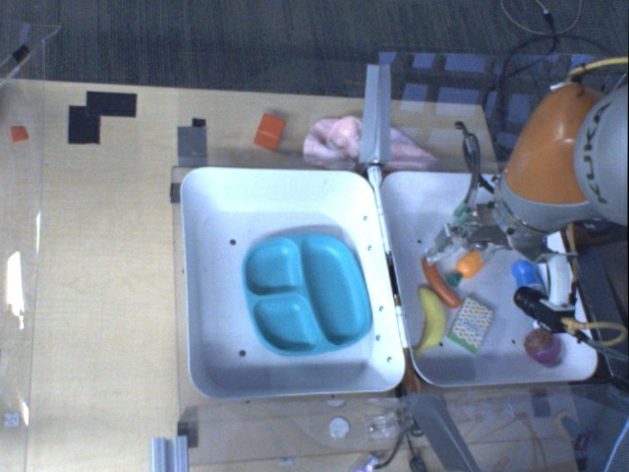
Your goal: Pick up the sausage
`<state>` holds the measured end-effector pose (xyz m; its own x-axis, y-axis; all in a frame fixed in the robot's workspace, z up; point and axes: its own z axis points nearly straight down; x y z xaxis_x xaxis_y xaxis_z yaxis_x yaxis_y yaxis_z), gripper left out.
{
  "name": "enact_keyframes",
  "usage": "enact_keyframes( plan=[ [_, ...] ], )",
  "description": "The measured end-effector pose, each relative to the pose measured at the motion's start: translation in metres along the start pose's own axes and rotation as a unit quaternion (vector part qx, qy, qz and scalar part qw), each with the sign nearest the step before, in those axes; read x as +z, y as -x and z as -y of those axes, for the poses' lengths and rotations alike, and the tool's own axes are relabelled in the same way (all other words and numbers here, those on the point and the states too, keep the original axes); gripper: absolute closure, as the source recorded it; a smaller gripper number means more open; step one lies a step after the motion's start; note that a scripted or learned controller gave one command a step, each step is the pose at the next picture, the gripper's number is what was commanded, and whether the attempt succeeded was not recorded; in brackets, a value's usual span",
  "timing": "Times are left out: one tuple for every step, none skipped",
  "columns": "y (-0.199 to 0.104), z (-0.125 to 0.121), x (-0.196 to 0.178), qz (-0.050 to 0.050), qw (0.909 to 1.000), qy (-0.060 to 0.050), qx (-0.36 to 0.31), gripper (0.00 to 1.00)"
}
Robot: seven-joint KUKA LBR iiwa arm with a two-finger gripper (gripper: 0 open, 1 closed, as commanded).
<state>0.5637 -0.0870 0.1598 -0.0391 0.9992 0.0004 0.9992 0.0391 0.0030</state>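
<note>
Here the sausage (pixel 440 281), a short reddish-orange link, lies aslant in the right bin (pixel 491 362), touching the banana (pixel 429 321); the jaws (pixel 460 240) hover just above, their opening impossible to tell

A robotics lab: KUKA arm (pixel 570 155), paired white bins (pixel 211 264), loose cables (pixel 536 13).

Blue divided plate (pixel 306 294) in left bin (pixel 211 362); banana (pixel 430 320) beside patterned sponge (pixel 471 323) in right bin (pixel 413 200).
</note>
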Motion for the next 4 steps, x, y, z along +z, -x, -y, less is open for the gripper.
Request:
enact_keyframes(
  plan=[
    [-0.004, 0.051, 0.068, 0.001, 0.9938, 0.007, -0.111, 0.00],
    [0.011, -0.002, 0.070, 0.001, 0.9993, 0.006, 0.038, 0.00],
    [0.010, -0.005, 0.056, 0.002, 0.9993, 0.011, 0.037, 1.00],
    [0.006, -0.040, -0.148, 0.002, 0.9979, 0.006, 0.065, 1.00]
  ],
)
